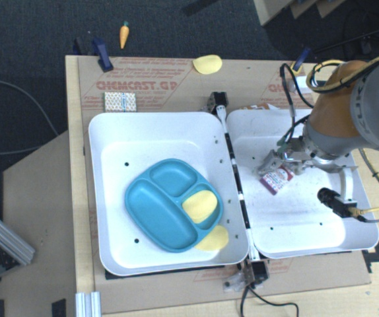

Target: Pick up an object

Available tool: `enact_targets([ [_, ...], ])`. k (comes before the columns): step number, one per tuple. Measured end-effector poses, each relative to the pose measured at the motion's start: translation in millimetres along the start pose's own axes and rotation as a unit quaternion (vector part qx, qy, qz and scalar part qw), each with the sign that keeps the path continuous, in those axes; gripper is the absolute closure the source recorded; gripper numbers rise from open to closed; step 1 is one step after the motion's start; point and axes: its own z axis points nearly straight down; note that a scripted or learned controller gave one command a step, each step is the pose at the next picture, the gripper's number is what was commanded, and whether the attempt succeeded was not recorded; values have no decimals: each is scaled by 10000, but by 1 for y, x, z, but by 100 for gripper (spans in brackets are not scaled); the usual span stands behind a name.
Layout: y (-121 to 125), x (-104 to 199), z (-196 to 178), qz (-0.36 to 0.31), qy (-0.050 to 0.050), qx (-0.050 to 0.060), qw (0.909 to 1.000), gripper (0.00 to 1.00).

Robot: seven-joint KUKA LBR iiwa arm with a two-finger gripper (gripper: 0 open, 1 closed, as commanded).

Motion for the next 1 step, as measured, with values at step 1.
enact_targets([
  [1,0,0,-10,5,-3,-10,10000,100],
])
